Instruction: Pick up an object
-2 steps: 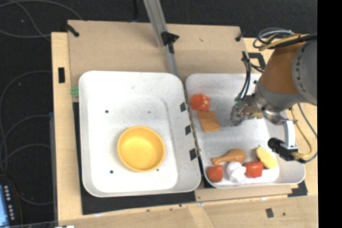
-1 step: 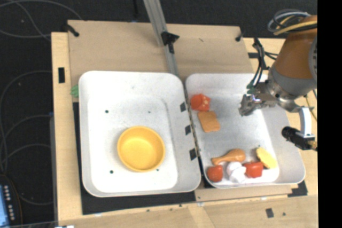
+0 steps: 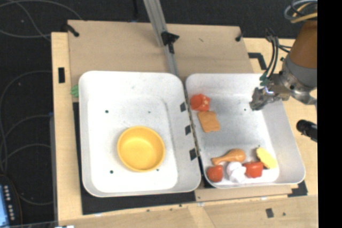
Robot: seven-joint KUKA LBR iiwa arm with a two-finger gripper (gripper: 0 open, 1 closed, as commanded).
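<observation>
On the table (image 3: 224, 211), the right bin (image 3: 235, 93) is the landmark. The claw (image 3: 258, 100) hangs over its upper right edge, apparently holding nothing, grip unreadable. The red tomato (image 3: 200, 102) lies well apart, at the bin's upper left.

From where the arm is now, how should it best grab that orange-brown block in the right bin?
Grip the orange-brown block across its shorter width, coming straight down from above. It lies flat and roughly rectangular, with its long sides free. Its top end sits close to the red piece, so I'd avoid closing lengthwise. The gripper is off to the block's right, above the bin.
</observation>
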